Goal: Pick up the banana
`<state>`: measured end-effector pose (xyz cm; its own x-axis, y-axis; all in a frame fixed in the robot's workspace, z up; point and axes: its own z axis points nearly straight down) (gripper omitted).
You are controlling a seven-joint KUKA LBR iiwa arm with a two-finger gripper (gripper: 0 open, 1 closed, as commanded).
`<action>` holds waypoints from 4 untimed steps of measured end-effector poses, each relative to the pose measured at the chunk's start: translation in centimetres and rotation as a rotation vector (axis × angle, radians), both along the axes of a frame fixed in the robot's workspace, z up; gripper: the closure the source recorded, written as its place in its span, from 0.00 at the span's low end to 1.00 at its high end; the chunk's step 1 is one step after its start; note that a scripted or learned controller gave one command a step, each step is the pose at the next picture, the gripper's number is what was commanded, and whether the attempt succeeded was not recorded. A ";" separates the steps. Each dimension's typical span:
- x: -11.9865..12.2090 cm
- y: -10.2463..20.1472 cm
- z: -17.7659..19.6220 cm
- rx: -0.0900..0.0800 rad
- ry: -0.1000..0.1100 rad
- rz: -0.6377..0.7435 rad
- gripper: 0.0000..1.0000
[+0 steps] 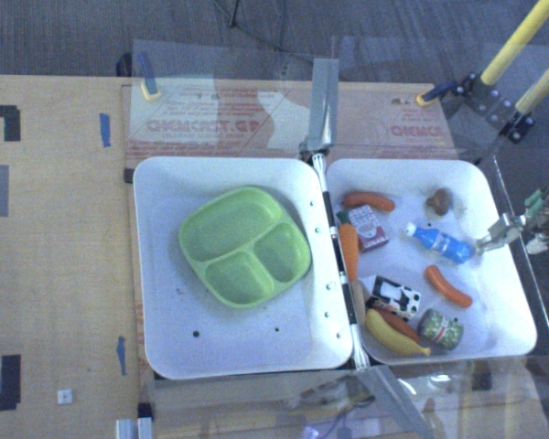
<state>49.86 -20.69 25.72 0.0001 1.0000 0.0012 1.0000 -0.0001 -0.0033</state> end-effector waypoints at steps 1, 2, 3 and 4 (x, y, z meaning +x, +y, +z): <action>-0.7 -1.7 -0.5 -0.001 0.001 -0.205 0.00; -2.0 1.0 1.7 0.000 0.001 -0.114 0.00; -1.5 8.9 -10.1 0.002 -0.001 0.352 0.00; 2.8 10.3 -14.4 -0.005 -0.028 0.383 0.00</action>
